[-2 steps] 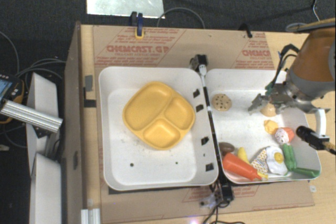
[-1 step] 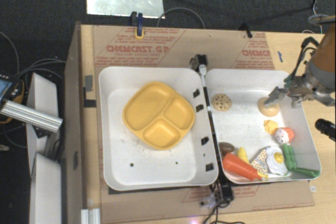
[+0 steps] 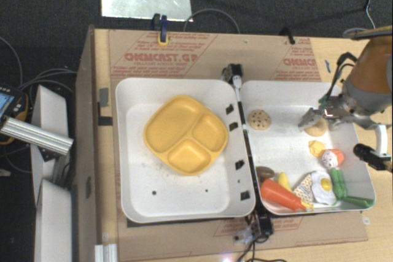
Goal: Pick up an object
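My jaws (image 3: 314, 118) hung low in the right bin (image 3: 276, 144), right over a tan cookie (image 3: 317, 128) — couldn't tell if they'd closed on it. Chocolate-chip cookie (image 3: 259, 119) sat to the left, carrot (image 3: 281, 194) and fried egg (image 3: 322, 186) near the front — yellow tray (image 3: 185, 134) in the left bin (image 3: 132, 150).

1. The arm (image 3: 376, 73) is big and round, with an orange-brown band on top and grey below it.
2. A thin black cable (image 3: 336, 70) loops along its left side.
3. The gripper (image 3: 314, 118) at the end is grey metal with small dark parts.
4. A black piece (image 3: 371, 155) sticks out low on the arm's right side.
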